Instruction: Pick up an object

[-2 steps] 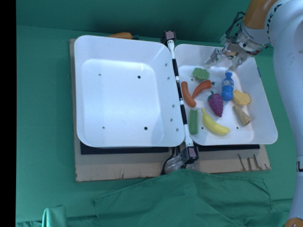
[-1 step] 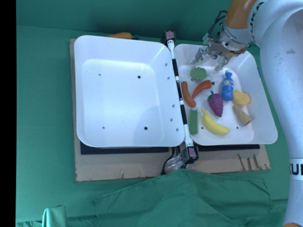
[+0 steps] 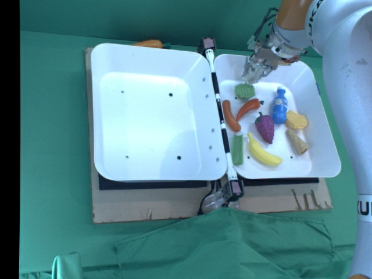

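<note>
Pincer [image 3: 251, 74] hangs slightly open and empty, green bumpy toy [image 3: 244, 90] sitting just below it in the right bin [image 3: 325, 156].

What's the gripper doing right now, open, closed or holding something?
Grey two-finger gripper: open or closed cannot be told; it hangs just above the green bumpy toy in the right white bin.

Right bin [image 3: 325, 156] holds eight toy foods, all lying loose: green bumpy piece [image 3: 244, 90], red chili [image 3: 249, 107], sausage [image 3: 231, 115], blue bottle [image 3: 280, 105], purple grapes [image 3: 265, 127], cucumber [image 3: 238, 149], banana [image 3: 263, 153], two yellow-tan pieces [image 3: 296, 120] at right.
</note>
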`<state>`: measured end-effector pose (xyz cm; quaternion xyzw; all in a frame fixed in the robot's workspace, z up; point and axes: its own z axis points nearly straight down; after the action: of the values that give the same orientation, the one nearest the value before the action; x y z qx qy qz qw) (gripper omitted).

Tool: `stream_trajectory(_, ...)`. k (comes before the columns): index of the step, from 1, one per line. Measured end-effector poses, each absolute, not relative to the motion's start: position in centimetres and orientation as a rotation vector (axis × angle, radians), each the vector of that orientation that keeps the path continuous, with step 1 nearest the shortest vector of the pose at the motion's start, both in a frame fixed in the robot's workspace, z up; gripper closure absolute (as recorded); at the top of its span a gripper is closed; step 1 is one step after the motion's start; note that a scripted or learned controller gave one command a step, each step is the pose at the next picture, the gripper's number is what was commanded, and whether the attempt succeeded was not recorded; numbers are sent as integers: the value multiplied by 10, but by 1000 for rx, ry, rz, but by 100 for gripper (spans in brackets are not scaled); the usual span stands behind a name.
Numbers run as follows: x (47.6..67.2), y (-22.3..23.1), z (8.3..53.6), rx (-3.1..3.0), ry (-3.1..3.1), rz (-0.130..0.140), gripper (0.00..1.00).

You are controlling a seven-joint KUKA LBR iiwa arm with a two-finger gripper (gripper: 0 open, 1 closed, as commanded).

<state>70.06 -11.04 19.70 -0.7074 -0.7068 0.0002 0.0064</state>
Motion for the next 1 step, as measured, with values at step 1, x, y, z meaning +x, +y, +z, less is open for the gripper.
stream_trajectory(1,701,-114,198,-2220,-2211,5,0)
